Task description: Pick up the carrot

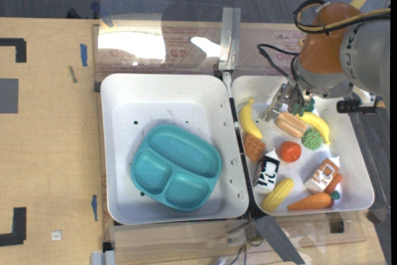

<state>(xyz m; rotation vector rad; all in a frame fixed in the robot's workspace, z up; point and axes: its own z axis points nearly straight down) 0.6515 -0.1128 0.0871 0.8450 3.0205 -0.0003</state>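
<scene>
My hand (286, 102) hung low over the far end of the right bin (363, 195), just above a tan hot-dog-like piece (291, 124), and I could not tell how its tips stood; nothing showed between them. The carrot (310, 201) lay at the near edge of that bin, well apart from my hand, its green tip (335, 195) pointing right, touching nothing of mine.

For writing, I had little: a small black-and-white carton (268, 172) carried bold marks I could not read, and a white and orange box (322, 175) by the carrot showed print too small to make out. Faint red lettering ran across the clear sheet (161, 49) behind the bins, also unreadable.

Counting then: two bins, the left bin (118, 152) holding one teal divided plate (177, 166) with three compartments. In the right bin I counted two bananas, one (249, 120) at the left wall and one (316, 123) by my hand, one corn cob (278, 193), one tomato (290, 151), one green broccoli-like piece (312, 139), one orange waffled piece (254, 147), one carrot. Blue tape marks dotted the worktop (43, 152).
</scene>
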